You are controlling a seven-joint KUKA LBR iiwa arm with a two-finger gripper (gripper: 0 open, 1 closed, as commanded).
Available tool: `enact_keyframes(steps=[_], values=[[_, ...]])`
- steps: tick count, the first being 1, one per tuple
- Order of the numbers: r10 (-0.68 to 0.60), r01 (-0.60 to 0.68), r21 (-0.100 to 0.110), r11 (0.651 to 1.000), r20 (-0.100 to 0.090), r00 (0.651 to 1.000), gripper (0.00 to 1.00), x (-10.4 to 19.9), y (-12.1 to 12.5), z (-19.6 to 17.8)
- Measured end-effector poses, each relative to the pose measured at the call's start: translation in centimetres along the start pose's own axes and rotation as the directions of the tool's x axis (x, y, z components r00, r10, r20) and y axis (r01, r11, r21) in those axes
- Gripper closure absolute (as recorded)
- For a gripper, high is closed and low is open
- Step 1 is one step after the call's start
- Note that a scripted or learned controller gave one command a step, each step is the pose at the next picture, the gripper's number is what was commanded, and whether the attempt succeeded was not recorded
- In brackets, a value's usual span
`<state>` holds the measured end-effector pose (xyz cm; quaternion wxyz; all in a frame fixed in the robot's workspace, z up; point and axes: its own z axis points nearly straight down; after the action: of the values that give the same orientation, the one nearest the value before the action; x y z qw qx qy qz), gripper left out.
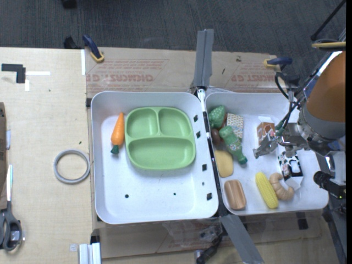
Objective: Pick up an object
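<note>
The right bin [308,110] holds several toy foods: a green leafy piece [217,115], a waffle-patterned cracker [236,124], a green bottle-shaped piece [234,143], a pale yellow lump [224,163], a hot dog [235,194], a corn cob [267,190], a tan knotted piece [284,186], a black-and-white item [290,165] and a small red-brown box [265,130]. My gripper [265,148] hangs low in this bin, just below the red-brown box and left of the black-and-white item. I see nothing held in it.
The left bin [104,186] carries a green divided plate [160,137] and a carrot [117,130] beside it. On the bench to the left lie a grey ring [72,165] and scissors [10,227]. Blue clamps [93,48] grip the cardboard behind the bins.
</note>
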<state>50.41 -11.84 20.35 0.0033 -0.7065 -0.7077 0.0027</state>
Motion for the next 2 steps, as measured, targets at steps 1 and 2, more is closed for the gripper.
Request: enact_keyframes(steps=[1,2], values=[[-0.222,0.222,-0.002,0.975,0.002,0.975,0.0,2.5,7.9,3.9],[-0.284,0.284,-0.003,0.959,0.001,0.959,0.0,0.6,7.1,11.5]])
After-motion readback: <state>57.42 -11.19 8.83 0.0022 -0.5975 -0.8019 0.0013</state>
